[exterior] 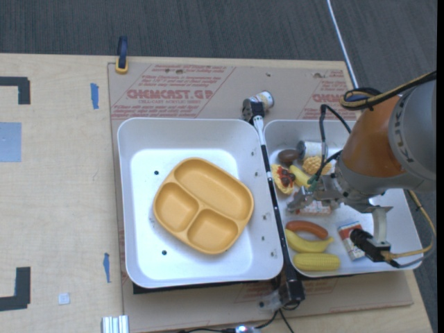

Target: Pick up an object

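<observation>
- Over the right bin [409, 217], the grey arm [416, 137] with its orange band [371, 144] reaches in from the right; its wrist sits low above the toy food.
- Hand [316, 201] is down among the items near the bin's middle; whether it is parted or closed cannot be told from this angle, and nothing is visibly held.
- Right bin contents, far end: a dark brown piece [288, 157], a small corn-like yellow piece [312, 164], and a red-and-yellow item [284, 179] close against the divider side.
- Right bin contents, near end: a red sausage [306, 227], touching a banana [305, 242] just below it, then a corn cob [317, 261] by the near wall.
- A small white-and-red packet [349, 229] lies to the right of the sausage, beside a black fitting [366, 245] on the arm's cabling.
- Left bin [132, 186] holds a yellow three-compartment plate [202, 205], lying flat and turned at a slant, roughly centred.
- Both bins sit side by side, touching, on a printed board [180, 92] on the wooden table [55, 186].
- A blue-and-yellow clamp [122, 54] grips the board's far left corner.
</observation>
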Available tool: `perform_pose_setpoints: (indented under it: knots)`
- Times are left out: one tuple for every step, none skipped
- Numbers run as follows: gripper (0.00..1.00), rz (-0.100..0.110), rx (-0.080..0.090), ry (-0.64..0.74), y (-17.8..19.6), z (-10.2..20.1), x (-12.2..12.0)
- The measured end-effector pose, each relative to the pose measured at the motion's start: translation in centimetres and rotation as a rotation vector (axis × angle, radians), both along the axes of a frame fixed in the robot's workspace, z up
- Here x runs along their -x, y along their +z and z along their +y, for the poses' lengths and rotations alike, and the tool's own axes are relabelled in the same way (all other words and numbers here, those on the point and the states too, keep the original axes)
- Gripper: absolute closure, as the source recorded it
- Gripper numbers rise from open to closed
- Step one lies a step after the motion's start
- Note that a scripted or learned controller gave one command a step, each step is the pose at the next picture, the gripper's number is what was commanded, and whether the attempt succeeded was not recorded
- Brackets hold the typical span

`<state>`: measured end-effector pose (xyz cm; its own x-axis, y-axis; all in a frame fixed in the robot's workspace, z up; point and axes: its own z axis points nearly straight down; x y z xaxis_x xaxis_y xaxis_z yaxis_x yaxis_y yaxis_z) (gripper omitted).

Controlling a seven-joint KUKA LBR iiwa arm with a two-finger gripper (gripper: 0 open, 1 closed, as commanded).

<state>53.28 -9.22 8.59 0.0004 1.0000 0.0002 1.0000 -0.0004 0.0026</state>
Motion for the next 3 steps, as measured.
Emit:
perform_pose_setpoints:
  knots:
    - [0.00, -0.001, 0.000, 0.000, 0.0, 0.0, 1.1]
    - [0.00, -0.001, 0.000, 0.000, 0.0, 0.1, 2.5]
    - [0.00, -0.002, 0.000, 0.001, 0.0, -0.9, 2.6]
